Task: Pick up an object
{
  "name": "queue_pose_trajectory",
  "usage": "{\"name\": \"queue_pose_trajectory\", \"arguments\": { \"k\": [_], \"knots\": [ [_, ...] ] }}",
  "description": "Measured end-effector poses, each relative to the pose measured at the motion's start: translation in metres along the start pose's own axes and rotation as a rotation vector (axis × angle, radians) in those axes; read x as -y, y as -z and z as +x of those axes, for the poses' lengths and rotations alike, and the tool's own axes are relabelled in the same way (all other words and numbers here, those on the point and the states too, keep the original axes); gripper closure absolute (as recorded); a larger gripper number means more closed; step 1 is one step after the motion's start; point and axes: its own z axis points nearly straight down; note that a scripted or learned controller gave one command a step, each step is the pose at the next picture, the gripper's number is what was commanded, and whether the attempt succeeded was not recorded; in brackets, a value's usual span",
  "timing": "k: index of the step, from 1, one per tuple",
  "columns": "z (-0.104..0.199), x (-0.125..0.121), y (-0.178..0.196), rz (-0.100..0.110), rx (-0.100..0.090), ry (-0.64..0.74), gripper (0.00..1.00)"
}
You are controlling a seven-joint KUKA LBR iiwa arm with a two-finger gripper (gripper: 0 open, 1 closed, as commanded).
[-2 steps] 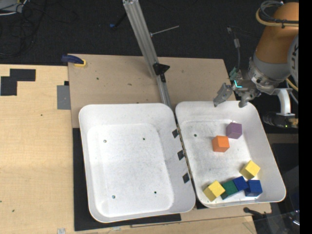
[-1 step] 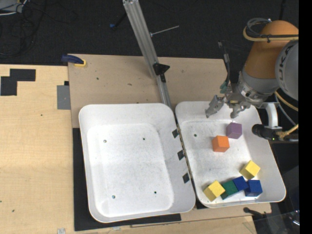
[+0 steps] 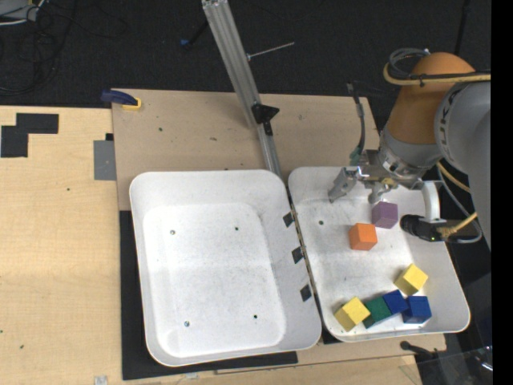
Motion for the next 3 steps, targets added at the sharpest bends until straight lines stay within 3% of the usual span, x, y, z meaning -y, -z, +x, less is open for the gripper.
{"name": "queue_pose_trajectory", "arguments": {
  "k": [1, 2, 3],
  "knots": [
    [-0.002, -0.004, -0.061, -0.005, 0.001, -0.001, 0.0],
    [-0.003, -0.004, -0.049, -0.006, 0.001, -0.003, 1.0],
    [0.005, -0.009, 0.007, -0.012, 0.001, -0.001, 1.0]
  ]
}}
